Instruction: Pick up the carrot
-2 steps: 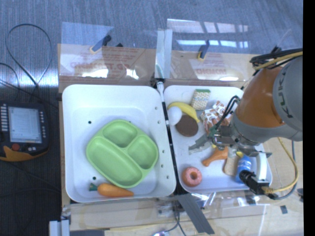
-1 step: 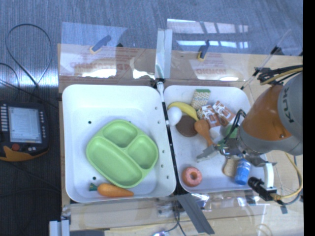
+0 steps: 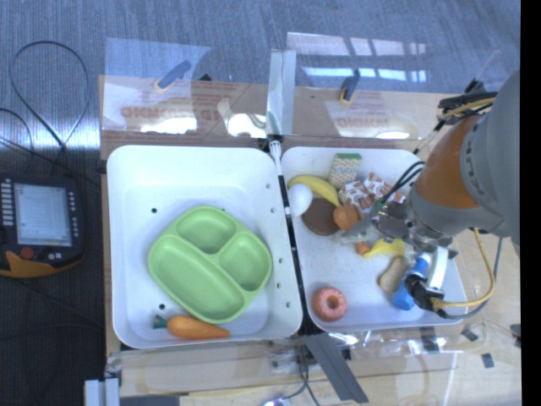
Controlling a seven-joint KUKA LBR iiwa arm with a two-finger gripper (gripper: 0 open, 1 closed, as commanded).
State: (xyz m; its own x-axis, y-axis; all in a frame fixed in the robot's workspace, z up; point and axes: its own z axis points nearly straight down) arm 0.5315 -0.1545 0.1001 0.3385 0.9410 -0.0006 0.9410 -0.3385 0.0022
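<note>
Gripper [image 3: 380,220] fingertips lost in right-bin clutter; cannot tell its state. One carrot [image 3: 197,329] in left bin [image 3: 135,176], front edge, beside one green plate [image 3: 211,263]. Long axis left-right, tip pointing right, green end left. Right bin [image 3: 423,307]: one banana [image 3: 314,188], one donut [image 3: 330,303].

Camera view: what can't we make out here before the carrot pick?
- Gripper: finger state unreadable, wrist and cables cover it.
- Items beside the gripper in the right bin: partly hidden under the arm.
- Carrot: leaf end too small to resolve, tucked against the green plate.
</note>
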